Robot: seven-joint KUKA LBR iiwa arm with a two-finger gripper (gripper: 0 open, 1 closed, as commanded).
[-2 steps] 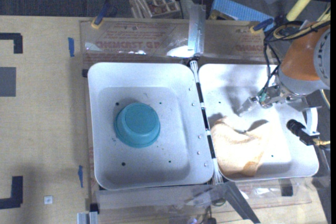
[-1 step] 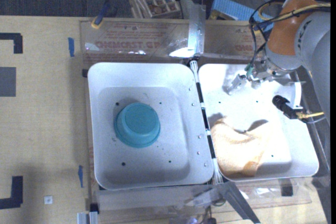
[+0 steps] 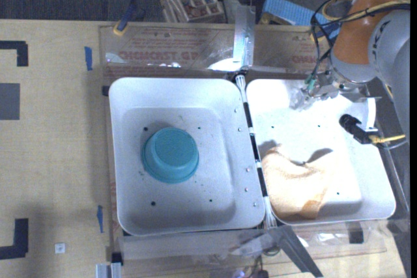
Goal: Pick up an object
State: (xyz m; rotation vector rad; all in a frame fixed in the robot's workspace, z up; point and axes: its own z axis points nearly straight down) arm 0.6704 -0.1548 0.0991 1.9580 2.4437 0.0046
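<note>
A teal bowl [image 3: 171, 154] lies upside down in the middle of the left bin [image 3: 124, 107]. A tan and orange cloth [image 3: 294, 184] is crumpled in the near left part of the right bin [image 3: 371, 195]. My gripper [image 3: 305, 96] hangs over the far part of the right bin, well above and behind the cloth, and touches neither object. The grey arm with its orange band [image 3: 357, 36] reaches in from the upper right.
A metal divider [image 3: 251, 140] runs between the two bins. A black connector with a yellow cable [image 3: 357, 127] sticks out by the right bin's right side. Behind the bins stand a cardboard wall [image 3: 169, 52] and cluttered boxes.
</note>
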